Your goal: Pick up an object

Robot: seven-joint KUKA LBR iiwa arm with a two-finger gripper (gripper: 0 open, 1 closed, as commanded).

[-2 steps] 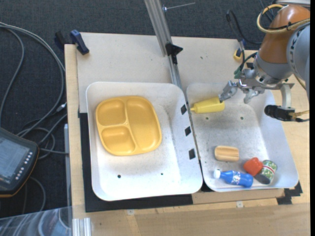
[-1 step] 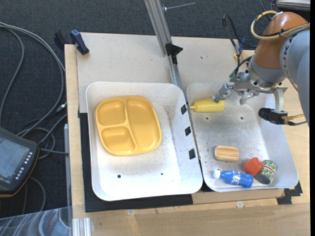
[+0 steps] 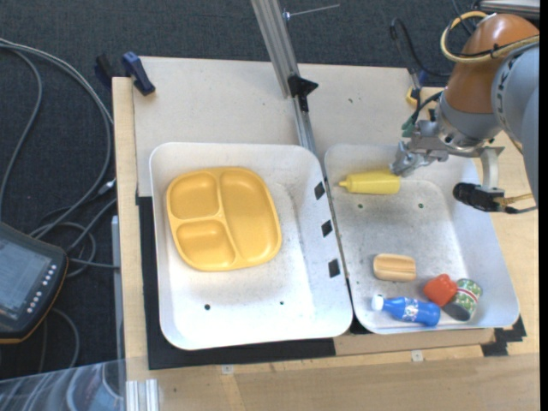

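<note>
The tool hangs at the upper part of the right bin, its tip just beside the flat end of the yellow mustard bottle, which lies on its side near the bin's upper left corner with its nozzle pointing left toward the divider. Whether the tool is spread or pressed together, I cannot tell; the wrist body hides the tips. Nothing appears pinched in it, so the pick looks not yet made. To do this step well, the tool should probably shift left over the bottle's middle, turn so its 2 tips straddle the narrow width instead of the long axis, then descend until they flank the body before closing. A grasp at the very end would likely let the rounded plastic squirt out or pivot. The bin wall sits close above, so the approach needs room there. The other candidates, a tan block, a blue bottle and a red piece, cluster at the lower right, well apart. The left bin holds a yellow divided plate.
</note>
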